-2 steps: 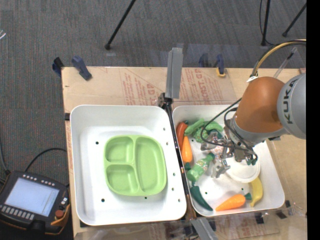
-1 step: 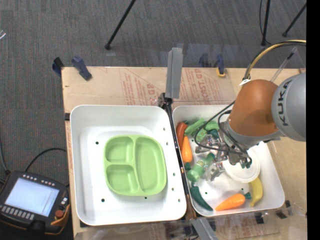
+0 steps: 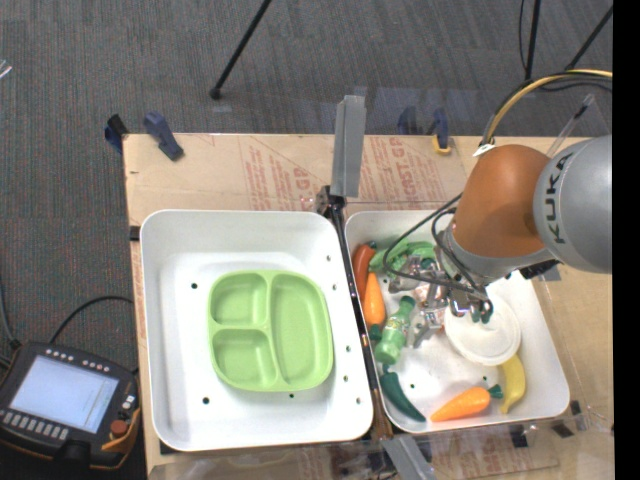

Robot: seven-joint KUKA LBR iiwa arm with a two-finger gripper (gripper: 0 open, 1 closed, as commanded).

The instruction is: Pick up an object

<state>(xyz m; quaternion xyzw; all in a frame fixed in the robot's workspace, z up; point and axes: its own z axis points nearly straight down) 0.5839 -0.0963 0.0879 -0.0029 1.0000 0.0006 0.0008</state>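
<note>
We see the tool (image 3: 432,313) low in the right bin (image 3: 553,368), right of centre, just above a green bottle (image 3: 396,330). We cannot tell its grip. Nothing looks lifted yet, so the picking is left to do. A carrot (image 3: 462,403) lies lower right.

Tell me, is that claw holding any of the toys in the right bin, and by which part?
It cannot be told. The gripper sits low in the right bin beside a green bottle, but its metal parts hide any hold.
</note>
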